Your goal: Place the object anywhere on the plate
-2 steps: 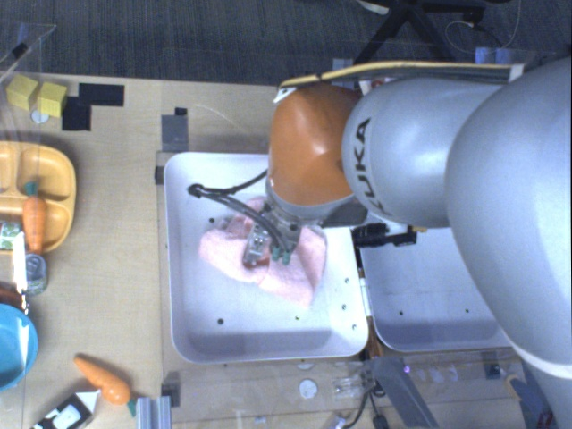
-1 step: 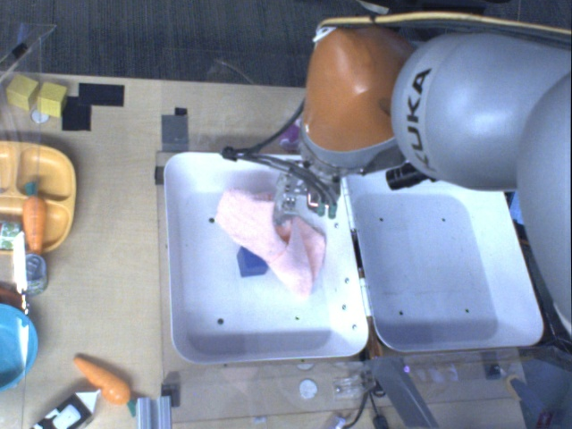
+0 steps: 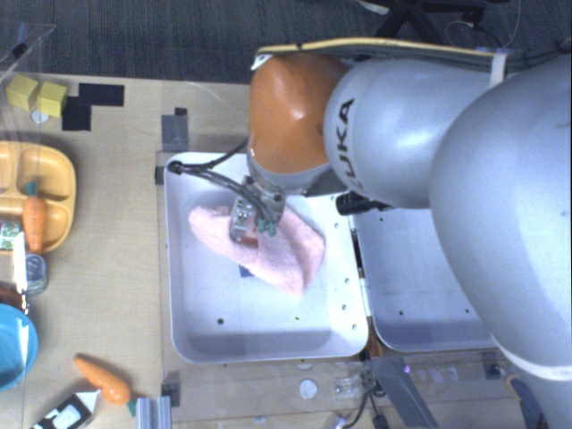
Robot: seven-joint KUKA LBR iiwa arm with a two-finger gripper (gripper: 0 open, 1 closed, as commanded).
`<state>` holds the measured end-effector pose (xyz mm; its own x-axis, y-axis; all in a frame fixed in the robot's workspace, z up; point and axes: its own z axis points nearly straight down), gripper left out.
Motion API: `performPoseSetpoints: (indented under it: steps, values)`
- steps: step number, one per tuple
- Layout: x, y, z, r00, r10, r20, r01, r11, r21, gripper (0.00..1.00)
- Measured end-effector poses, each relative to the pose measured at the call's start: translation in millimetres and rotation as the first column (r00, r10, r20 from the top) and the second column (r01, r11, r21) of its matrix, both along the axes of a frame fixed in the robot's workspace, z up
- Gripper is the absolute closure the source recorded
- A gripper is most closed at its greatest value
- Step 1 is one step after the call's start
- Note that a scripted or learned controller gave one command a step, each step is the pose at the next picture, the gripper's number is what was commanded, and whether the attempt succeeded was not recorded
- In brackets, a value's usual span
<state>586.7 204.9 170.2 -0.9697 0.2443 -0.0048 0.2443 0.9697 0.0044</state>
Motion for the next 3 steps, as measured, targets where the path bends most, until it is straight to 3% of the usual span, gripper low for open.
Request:
performPoseSetpoints:
  steps: [1, 2, 3]
  values:
    - [-7, -82, 54, 0.999, -0.047, 0.006, 0.047, 0.999, 0.000, 1.00]
    - [10, -8, -67, 0.925, -0.379, 0.001, 0.379, 0.925, 0.003, 1.00]
    - [34, -76, 25, 0.945, -0.327, 0.004, 0.327, 0.945, 0.003, 1.00]
